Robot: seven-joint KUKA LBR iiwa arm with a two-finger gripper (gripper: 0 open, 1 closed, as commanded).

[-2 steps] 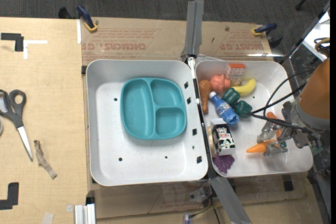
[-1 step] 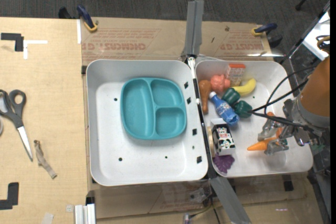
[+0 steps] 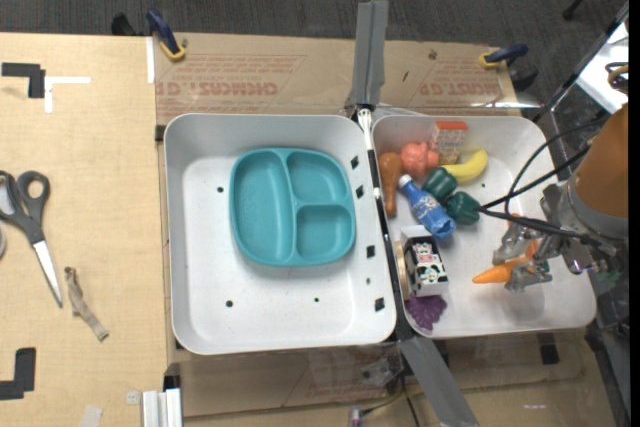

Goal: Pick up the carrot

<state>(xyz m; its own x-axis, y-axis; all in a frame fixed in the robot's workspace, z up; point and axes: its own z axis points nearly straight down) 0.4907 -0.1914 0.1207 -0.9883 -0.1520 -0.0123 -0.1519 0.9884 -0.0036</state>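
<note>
Arm is reached in from the right, lowered into right bin (image 3: 560, 310); pincer (image 3: 524, 260) is seen pinching carrot (image 3: 496, 272) at its thick end.

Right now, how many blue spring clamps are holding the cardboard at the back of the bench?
2. One blue clamp sits at the cardboard's far-left corner, beyond the left bin. The other clamp is at the far-right corner, beyond the right bin. Others may be hidden elsewhere.
</note>
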